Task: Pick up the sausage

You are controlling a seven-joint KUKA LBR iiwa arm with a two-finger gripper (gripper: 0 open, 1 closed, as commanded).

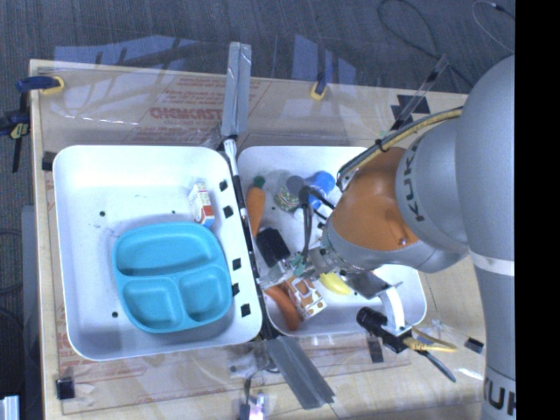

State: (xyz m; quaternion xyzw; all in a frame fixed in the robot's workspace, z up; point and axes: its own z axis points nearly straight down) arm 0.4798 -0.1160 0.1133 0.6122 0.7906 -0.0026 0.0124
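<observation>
- The sausage (282, 304) looks like the reddish-brown, long thing at the lower left of the right bin (411, 309), near the bottom middle of the picture. I am not fully sure it is the sausage, because an orange carrot (255, 206) lies higher up along the same wall.
- The sausage lies flat and slanted. Its lower end is tucked close to the bin's wall, and a small printed packet (306, 294) lies just beside it, maybe touching.
- The hand (315, 265) hangs low in the middle of the right bin, under the big orange and grey arm (385, 213). I cannot tell how the hand is set, because the arm covers most of it.
- To do this step well, the hand should go toward the lower left and come down over the middle of the sausage.
- It should grab across the thin way, not along the long way.
- It should stay clear of the packet, the yellow thing (335, 283) and the bin wall, so it lifts the sausage alone.
- The left bin (87, 234) holds a blue tray (171, 274) and is not needed.
</observation>
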